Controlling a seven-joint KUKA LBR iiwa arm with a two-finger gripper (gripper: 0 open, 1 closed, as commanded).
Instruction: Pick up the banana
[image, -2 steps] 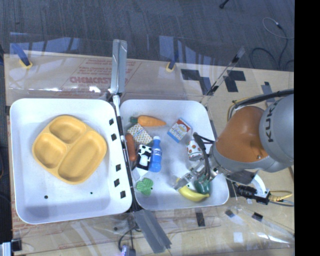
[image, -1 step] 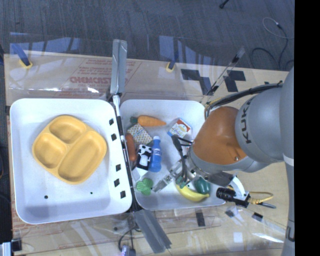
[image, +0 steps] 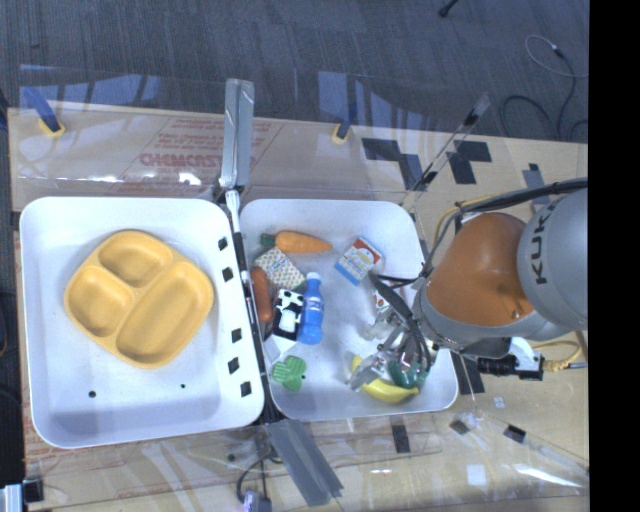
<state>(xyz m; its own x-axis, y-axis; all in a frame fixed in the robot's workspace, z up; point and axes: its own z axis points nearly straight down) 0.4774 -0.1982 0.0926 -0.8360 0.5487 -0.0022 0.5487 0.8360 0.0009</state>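
The yellow banana (image: 388, 390) lies in the near right corner of the right bin (image: 330, 212), close to the front wall. My gripper (image: 383, 358) hangs low directly over it, reaching in from the right under the orange band of the arm (image: 478, 270). Its metal parts cover the banana's upper side, so just the lower curve of the fruit is visible. A dark green piece (image: 408, 376) sits right beside the banana under the gripper. I cannot make out whether the banana is touched or gripped.
The right bin also holds a carrot (image: 302, 242), a small carton (image: 358, 260), a blue bottle (image: 312, 308), a checkered item (image: 280, 268), a sausage (image: 262, 295) and a green toy (image: 290, 373). A yellow divided plate (image: 140, 297) lies in the left bin (image: 40, 400).
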